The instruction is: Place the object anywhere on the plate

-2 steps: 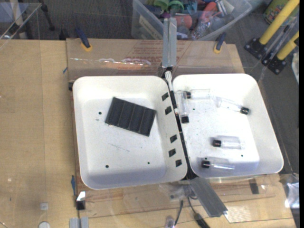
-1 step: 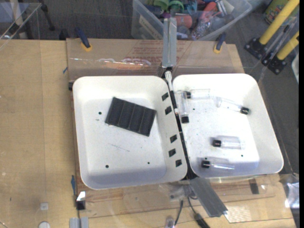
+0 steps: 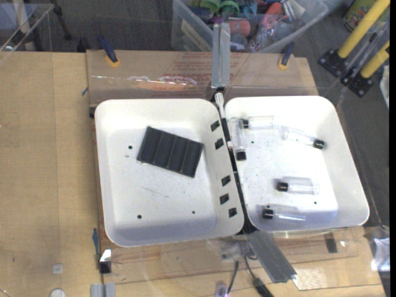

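A flat black rectangular plate (image 3: 170,151) with ribbed sections lies slightly tilted in the left white bin (image 3: 117,221). In the right white bin (image 3: 346,209) lie several clear tubes with black caps. One tube (image 3: 255,123) lies near the back left, another tube (image 3: 302,139) points to the right with its cap at the far end. A third tube (image 3: 296,186) rests in the middle, and others lie near the front and along the divider.
Black clips (image 3: 225,180) line the divider between the bins. A clear box of colourful toys (image 3: 247,8) stands behind the bench. Yellow and black tools (image 3: 362,30) lie at the back right. Tan bench surface (image 3: 43,166) spreads to the left.
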Robot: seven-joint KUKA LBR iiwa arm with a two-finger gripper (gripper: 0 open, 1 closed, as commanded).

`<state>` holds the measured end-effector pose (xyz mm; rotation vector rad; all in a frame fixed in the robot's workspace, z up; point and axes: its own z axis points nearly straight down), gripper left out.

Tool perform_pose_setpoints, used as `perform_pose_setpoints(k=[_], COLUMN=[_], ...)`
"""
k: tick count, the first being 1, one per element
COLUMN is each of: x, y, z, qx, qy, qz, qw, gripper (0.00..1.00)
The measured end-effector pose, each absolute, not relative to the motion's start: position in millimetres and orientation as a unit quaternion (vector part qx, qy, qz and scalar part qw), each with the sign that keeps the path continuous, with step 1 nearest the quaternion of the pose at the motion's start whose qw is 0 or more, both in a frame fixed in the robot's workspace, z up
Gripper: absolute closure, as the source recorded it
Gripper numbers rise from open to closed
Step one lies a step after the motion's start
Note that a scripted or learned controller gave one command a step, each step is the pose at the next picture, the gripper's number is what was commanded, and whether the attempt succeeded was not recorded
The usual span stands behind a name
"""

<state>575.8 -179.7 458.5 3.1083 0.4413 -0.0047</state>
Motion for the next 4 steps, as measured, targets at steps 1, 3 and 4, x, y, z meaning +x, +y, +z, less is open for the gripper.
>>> perform_pose_setpoints(k=[1, 3, 4], x=[577.0, 578.1, 578.3], y=[-178.1, -176.5, -176.1], z=[468.4, 478.2, 478.0], qx=[0.990, 0.989, 0.989], qy=[0.144, 0.148, 0.148], qz=[-0.0014, -0.0014, -0.0016], qw=[0.002, 0.003, 0.003], gripper=[1.00, 1.00, 0.00])
